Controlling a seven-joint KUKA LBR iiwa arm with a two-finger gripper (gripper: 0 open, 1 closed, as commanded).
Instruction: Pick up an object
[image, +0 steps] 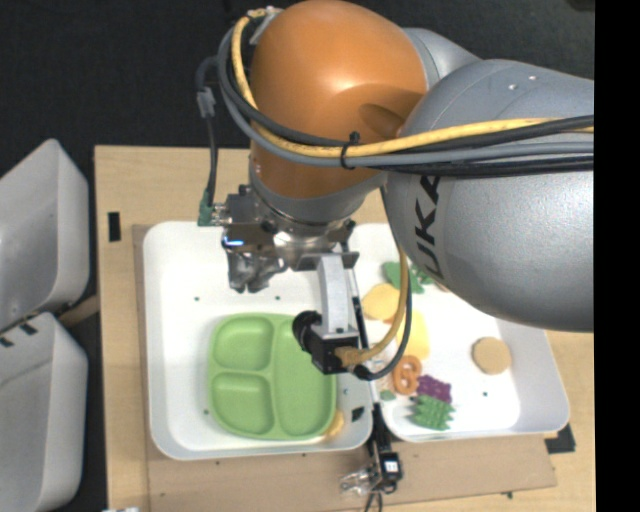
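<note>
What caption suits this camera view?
Claw above the bin holding a green tray; toy foods lie in the other bin.

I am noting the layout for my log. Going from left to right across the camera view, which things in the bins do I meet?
In order: green tray → yellow disc → purple grapes → tan cookie. The pretzel overlaps its neighbours sideways, so I leave it out.

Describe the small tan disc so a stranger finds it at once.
Of the two white bins, skip the left bin with the green plate and take the right bin. The tan disc lies alone on bare floor towards that bin's right side. Unlike the orange pretzel and purple grapes clustered to its left, it is flat, plain and round.
</note>
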